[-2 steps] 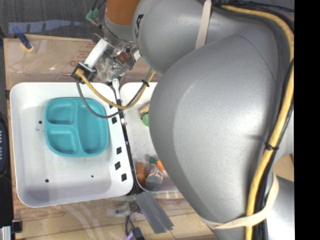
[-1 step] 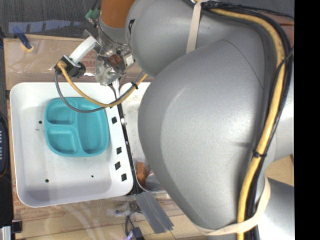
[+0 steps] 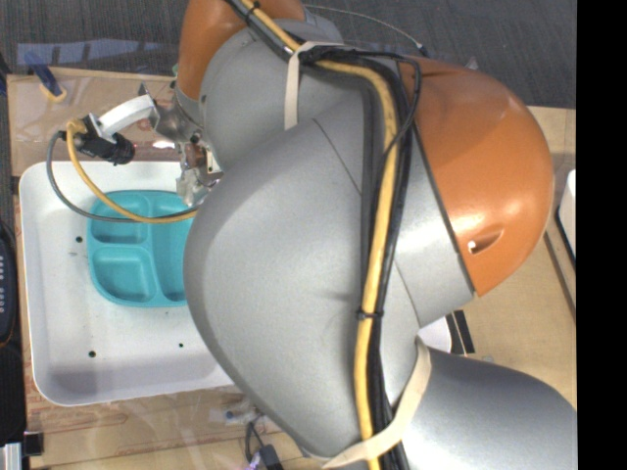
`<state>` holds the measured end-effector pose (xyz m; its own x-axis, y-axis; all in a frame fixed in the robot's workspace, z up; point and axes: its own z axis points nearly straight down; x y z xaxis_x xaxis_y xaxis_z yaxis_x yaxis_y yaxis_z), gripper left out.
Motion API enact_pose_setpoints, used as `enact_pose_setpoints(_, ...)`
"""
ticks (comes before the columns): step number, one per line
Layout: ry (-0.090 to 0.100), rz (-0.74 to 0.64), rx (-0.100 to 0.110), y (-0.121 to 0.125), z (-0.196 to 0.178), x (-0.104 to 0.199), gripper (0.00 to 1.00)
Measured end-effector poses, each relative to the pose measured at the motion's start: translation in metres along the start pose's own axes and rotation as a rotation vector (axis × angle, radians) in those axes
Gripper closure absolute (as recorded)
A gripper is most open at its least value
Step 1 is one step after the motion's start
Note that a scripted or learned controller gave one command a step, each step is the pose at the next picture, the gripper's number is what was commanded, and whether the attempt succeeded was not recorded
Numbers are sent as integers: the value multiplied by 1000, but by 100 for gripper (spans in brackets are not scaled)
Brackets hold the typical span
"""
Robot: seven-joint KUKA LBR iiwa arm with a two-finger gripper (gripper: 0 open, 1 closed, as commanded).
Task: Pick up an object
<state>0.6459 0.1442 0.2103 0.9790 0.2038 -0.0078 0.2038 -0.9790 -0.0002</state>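
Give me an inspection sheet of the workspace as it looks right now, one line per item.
Surface: shallow white bin on a wooden bench; the arm covers the other side.
Job's things: teal plastic tray with compartments lying flat in the white bin, partly under the arm.
Clutter: nothing seen.
Gripper: gripper above the tray's upper edge; finger state unclear.
Cables: yellow cable looping over the bin; yellow and black cables run along the grey arm.
Surroundings: dark floor beyond the bench.
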Motion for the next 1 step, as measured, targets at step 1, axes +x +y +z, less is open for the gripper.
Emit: enact_pose_setpoints(1,-1,-2,1,-20,46,5,100)
